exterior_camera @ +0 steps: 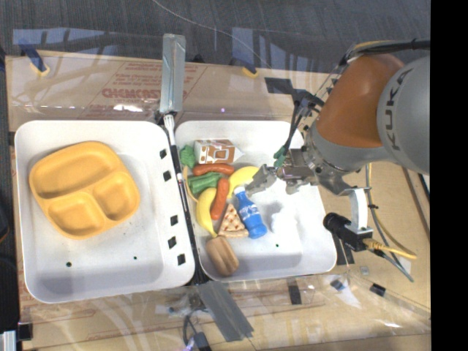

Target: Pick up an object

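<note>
Gripper (257, 182) hangs with jaws apart and nothing between them at centre frame, just above the blue plastic bottle (249, 213), and with 1 yellow banana (245, 175) crowding in, a descent could snag both.

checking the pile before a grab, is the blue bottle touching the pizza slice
Touching. The camera view shows the blue bottle lying against the right edge of the pizza slice, with no white bin floor between them.

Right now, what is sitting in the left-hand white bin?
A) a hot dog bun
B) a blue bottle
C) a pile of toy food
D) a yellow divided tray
D: the yellow divided tray lies alone in the left bin; the toy food is piled in the right bin.
</note>
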`<action>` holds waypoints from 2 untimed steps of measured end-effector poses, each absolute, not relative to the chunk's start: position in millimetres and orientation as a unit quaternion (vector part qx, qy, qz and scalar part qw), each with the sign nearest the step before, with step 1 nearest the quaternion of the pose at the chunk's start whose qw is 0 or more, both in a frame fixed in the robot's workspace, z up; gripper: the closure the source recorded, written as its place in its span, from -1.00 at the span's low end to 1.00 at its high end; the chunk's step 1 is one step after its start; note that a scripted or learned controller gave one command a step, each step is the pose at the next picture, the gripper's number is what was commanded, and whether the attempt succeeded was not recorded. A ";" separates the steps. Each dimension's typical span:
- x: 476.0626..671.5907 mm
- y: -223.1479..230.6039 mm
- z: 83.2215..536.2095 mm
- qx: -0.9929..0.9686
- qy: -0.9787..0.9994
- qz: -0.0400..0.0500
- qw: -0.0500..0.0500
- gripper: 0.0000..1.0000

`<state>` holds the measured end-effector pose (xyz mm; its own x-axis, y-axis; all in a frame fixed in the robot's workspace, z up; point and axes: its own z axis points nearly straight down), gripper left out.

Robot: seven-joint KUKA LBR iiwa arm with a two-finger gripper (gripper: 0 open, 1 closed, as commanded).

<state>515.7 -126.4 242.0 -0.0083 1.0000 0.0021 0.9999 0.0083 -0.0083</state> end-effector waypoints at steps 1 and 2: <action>487.2 -107.6 239.0 -0.702 -0.712 0.002 0.003 -1.00; 478.1 -125.2 116.3 -0.740 -0.672 0.000 -0.001 -1.00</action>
<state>478.1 -125.2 116.3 0.0956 0.9954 -0.0018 0.9954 -0.0956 0.0011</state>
